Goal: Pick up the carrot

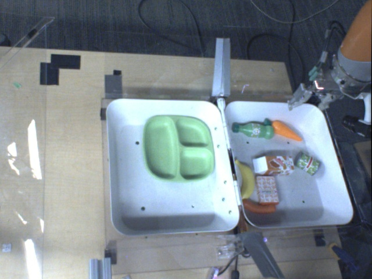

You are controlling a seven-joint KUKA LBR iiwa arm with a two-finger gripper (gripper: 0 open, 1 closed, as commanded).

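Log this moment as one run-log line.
gripper: above right bin's far-right corner | carrot: lying in bin beside green bottle, ungrasped

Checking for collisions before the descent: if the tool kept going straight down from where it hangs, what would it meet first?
Probably the far right corner of the right bin, at or just outside its rim. The tool sits up and to the right of the carrot, not over it. Height is hard to judge from this slanted view.

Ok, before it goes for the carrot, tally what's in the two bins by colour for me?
Green: 3 - divided tray, bottle, small can
Orange: 1 - carrot
Yellow: 1 - banana
Red and white: 2 - carton, box
Total: 7
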